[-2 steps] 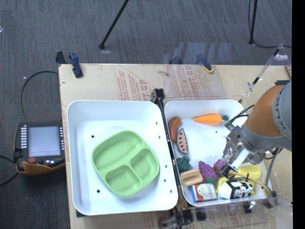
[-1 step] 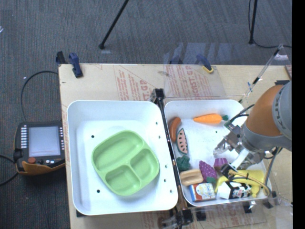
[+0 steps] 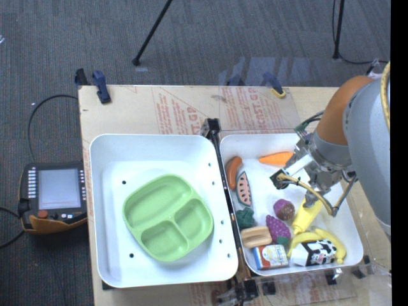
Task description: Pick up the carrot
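Observation:
The orange carrot [image 3: 276, 159] lies near the far wall of the right bin [image 3: 354, 229], pointing left. My gripper [image 3: 310, 194] hangs over the right side of that bin, just right of and slightly nearer than the carrot, apart from it. Below the gripper a yellow corn-like piece [image 3: 306, 215] stands at a slant. The wrist hides the bin floor to the right of the carrot.
The right bin also holds a red sausage [image 3: 233, 169], a watermelon slice [image 3: 243, 188], a purple plum [image 3: 284, 209], grapes [image 3: 277, 227], a bun [image 3: 256, 236], a banana [image 3: 325, 240] and two small cartons [image 3: 315, 253]. The left bin [image 3: 105, 171] holds a green divided plate [image 3: 167, 217].

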`<state>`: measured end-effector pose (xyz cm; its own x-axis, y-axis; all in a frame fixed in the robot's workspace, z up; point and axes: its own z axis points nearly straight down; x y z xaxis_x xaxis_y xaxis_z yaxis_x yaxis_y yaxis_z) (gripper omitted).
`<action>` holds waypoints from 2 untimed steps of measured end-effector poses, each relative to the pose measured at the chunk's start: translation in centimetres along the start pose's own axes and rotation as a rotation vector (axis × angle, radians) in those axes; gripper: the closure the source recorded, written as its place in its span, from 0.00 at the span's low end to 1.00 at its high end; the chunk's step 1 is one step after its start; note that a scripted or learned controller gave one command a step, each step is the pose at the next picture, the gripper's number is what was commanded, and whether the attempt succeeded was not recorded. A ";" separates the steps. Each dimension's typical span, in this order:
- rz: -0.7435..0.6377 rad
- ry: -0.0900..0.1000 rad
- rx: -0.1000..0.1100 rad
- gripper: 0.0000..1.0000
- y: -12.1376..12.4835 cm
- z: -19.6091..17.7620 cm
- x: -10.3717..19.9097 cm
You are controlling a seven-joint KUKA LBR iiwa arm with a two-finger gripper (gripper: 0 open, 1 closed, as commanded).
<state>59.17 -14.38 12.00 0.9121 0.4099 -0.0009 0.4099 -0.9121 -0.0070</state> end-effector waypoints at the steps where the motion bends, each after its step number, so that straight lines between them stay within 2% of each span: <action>1: 0.099 -0.003 0.001 0.00 1.6 3.2 3.4; 2: 0.220 -0.003 0.000 0.00 0.2 3.3 -0.6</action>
<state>58.72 -14.73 8.66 0.9795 0.2012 -0.0052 0.2012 -0.9795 -0.0062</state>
